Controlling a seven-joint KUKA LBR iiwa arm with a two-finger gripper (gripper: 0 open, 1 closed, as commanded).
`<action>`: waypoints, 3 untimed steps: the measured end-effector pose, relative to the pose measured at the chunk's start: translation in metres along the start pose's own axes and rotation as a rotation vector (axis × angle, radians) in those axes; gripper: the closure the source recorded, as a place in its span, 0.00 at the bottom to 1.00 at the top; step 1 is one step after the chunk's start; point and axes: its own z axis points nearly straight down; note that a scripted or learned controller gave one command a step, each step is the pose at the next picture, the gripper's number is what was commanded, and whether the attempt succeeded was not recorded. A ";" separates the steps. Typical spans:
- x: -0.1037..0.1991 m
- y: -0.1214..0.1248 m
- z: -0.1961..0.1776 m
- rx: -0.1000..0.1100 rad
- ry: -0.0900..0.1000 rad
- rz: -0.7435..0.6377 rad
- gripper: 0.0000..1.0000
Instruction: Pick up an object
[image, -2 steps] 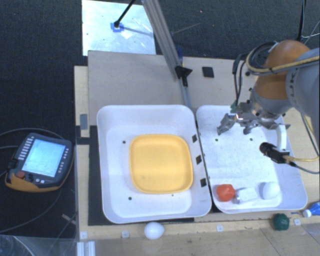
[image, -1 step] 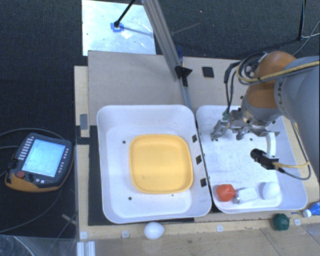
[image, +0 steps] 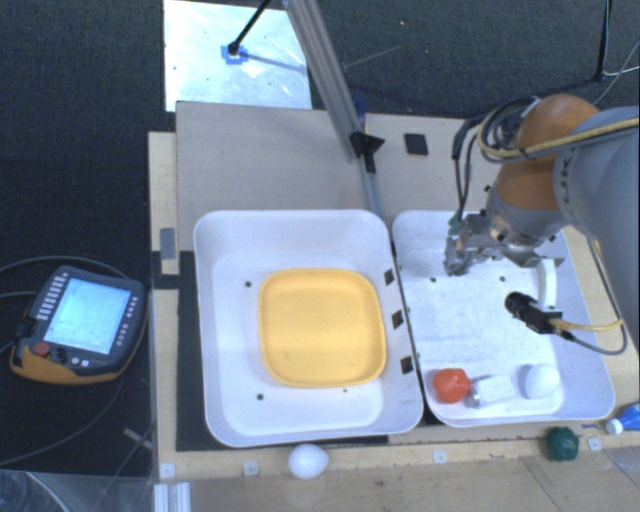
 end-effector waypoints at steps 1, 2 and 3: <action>0.006 0.005 -0.061 -0.004 0.000 -0.001 1.00; 0.013 0.000 -0.110 -0.002 0.000 0.000 1.00; 0.013 0.000 -0.146 -0.001 0.000 0.000 1.00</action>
